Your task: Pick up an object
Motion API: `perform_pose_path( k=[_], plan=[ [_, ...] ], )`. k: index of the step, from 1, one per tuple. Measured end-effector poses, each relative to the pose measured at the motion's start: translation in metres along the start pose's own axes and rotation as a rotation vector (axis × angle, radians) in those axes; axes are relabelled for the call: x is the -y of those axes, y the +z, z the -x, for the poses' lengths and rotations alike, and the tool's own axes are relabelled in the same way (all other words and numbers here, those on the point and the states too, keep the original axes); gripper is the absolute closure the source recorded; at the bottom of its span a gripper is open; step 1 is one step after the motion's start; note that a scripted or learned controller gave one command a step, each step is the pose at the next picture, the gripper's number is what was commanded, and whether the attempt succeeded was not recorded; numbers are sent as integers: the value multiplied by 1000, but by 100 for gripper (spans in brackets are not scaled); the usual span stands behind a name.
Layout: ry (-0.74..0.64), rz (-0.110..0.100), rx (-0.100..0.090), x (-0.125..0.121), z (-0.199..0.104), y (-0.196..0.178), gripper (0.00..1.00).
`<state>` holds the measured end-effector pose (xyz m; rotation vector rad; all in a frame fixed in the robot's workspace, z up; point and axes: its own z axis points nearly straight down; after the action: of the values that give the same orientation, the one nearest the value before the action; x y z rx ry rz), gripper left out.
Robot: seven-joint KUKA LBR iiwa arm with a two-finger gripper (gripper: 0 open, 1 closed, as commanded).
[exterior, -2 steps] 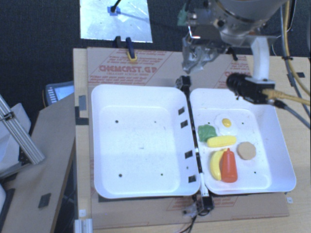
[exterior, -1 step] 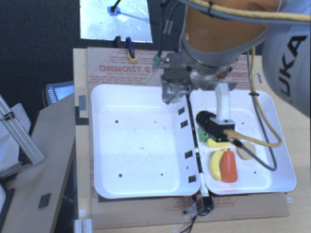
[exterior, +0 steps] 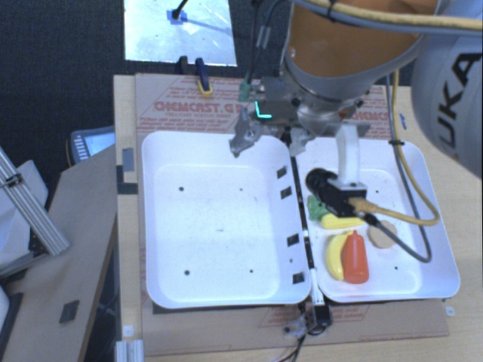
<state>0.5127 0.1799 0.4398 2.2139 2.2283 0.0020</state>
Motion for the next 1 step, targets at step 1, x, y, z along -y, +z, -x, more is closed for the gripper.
perform_pose_path(
  k=[1],
  plan=[
    [-4,3,-1,-1,0,-11,100]
  ],
)
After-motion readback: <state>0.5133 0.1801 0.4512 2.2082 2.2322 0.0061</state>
